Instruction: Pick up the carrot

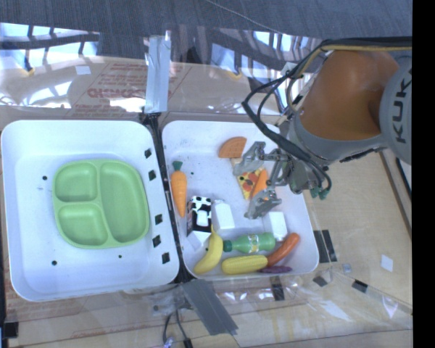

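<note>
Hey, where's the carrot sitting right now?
In the camera view the carrot lies in the right bin, against its left wall, green top pointing up the picture, just left of the black-and-white carton.

From my remote station, I look down on a robotics lab test cell: a KUKA arm [351, 96] with loose black cabling [272, 114] reaches over two white bins [14, 216] taped side by side on the tabletop [362, 267]. Plastic toy food [243, 252] and a green divided plate [101, 203] serve as props, clear sheeting [72, 85] lines the back, and grey office carpet [94, 2] lies beyond.
</note>
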You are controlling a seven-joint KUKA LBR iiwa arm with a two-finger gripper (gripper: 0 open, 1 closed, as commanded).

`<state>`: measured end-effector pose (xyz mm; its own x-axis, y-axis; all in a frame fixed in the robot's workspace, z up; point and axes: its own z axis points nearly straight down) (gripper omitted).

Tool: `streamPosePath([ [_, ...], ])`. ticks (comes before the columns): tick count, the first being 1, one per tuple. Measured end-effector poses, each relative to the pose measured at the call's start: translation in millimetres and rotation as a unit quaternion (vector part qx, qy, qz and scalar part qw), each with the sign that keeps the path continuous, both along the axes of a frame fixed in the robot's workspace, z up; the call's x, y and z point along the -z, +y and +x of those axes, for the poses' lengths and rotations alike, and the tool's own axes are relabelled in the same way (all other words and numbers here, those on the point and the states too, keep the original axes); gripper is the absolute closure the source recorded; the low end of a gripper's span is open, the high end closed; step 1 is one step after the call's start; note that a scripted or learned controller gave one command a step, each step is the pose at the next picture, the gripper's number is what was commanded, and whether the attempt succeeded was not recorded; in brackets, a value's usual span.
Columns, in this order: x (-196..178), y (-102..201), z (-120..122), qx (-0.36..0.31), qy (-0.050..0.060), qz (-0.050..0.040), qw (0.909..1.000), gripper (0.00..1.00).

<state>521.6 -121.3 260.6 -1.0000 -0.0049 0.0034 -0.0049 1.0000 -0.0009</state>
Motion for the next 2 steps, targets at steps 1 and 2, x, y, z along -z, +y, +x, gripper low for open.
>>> streamPosePath([
  [1, 95, -41, 58, 0.091, 0.0, 0.0005, 0.9958, 0.0],
  [2, 170, -81, 66, 0.073, 0.0, 0.0004, 0.9974, 0.0],
])
